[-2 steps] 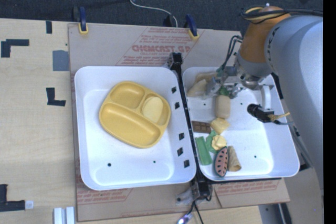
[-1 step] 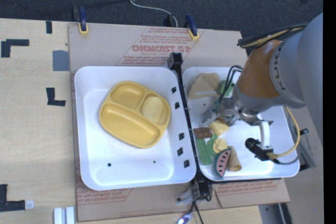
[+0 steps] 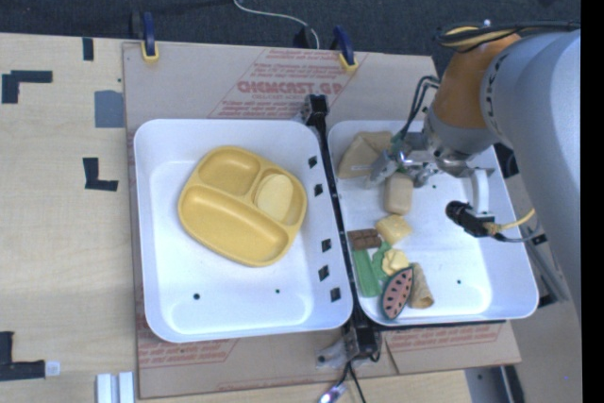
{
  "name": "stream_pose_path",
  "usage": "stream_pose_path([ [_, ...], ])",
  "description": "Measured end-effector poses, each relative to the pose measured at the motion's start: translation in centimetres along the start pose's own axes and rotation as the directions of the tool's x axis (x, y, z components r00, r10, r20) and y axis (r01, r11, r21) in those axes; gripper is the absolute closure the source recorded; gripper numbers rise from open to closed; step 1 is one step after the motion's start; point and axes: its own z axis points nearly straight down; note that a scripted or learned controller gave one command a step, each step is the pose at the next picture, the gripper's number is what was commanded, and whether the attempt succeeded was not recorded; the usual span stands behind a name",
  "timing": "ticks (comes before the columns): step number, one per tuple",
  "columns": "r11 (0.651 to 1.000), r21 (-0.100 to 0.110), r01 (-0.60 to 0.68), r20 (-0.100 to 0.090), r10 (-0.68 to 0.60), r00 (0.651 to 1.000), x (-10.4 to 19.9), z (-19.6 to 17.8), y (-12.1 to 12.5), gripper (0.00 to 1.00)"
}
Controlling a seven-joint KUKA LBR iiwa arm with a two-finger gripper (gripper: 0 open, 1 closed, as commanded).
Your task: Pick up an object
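Smooth, slightly glossy white plastic was seen in both bins (image 3: 156, 231), and a matt yellow plastic in the divided tray (image 3: 243, 204). Brown cardboard with red print (image 3: 274, 85) lay beneath them, upon the pale wood-grain bench (image 3: 57, 241). The arm's grey shell (image 3: 547, 99) looked smooth and satiny, its orange band (image 3: 462, 90) faintly glossy.

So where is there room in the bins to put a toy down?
The left bin has bare floor in front of the yellow tray, along its near edge. The right bin has a bare patch at its near right corner. Its left side is crowded with food toys like the watermelon slice, below the gripper.
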Motion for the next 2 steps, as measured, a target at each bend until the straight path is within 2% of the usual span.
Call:
stream_pose_path([
  [1,1.0,0.001,0.001,-0.005,-0.001,1.0,0.3,-1.2,-0.1,1.0],
  [2,1.0,-0.004,0.009,-0.006,-0.01,1.0,11.0,-10.6,0.3,1.0],
])
